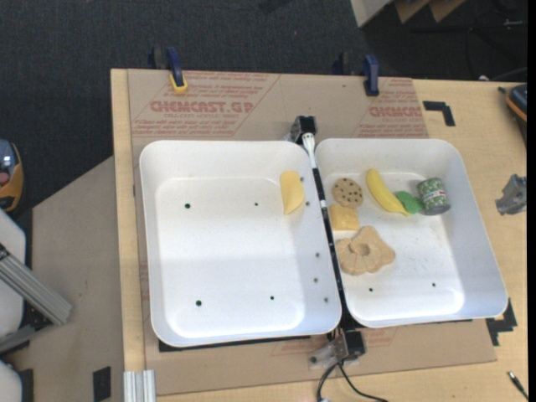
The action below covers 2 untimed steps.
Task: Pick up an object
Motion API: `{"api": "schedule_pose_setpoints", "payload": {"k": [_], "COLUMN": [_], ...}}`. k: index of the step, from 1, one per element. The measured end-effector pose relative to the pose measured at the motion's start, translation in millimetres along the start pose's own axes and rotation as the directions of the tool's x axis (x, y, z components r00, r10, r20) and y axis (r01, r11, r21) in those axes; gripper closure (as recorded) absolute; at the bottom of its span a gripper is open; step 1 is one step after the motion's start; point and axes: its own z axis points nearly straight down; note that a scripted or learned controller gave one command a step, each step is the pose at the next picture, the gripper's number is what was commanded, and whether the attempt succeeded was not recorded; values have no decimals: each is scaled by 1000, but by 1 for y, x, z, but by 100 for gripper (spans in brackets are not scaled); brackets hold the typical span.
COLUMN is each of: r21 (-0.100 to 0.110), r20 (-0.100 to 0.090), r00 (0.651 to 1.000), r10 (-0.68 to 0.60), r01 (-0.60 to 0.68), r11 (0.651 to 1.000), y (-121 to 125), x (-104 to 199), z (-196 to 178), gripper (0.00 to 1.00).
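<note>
The right bin [469, 258] holds several objects near its far-left part: a brown cookie [347, 193], a yellow banana [383, 193], a small green piece [409, 202], a green patterned can [433, 196], a yellow block [343, 219] and a tan lumpy pastry [365, 251]. One yellow wedge [291, 193] lies in the left bin [218, 249] by its right wall. A grey piece of the gripper [510, 195] pokes in at the right edge, outside the right bin and to the right of the can.
Both bins sit on a brown board [134, 224] clamped at the back by two blue clamps [174, 65]. A black bracket [305, 129] stands at the back between the bins. Cables lie at the front edge.
</note>
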Motion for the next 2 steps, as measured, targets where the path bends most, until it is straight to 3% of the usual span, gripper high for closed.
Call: {"api": "schedule_pose_setpoints", "payload": {"k": [1, 2], "r21": [0, -25], "r20": [-1, 12], "r00": [1000, 1000], "r10": [-3, 0], "r01": [3, 0], "r11": [1000, 1000], "y": [-8, -9], "x": [27, -14], "z": [32, -225], "gripper": [100, 100]}}
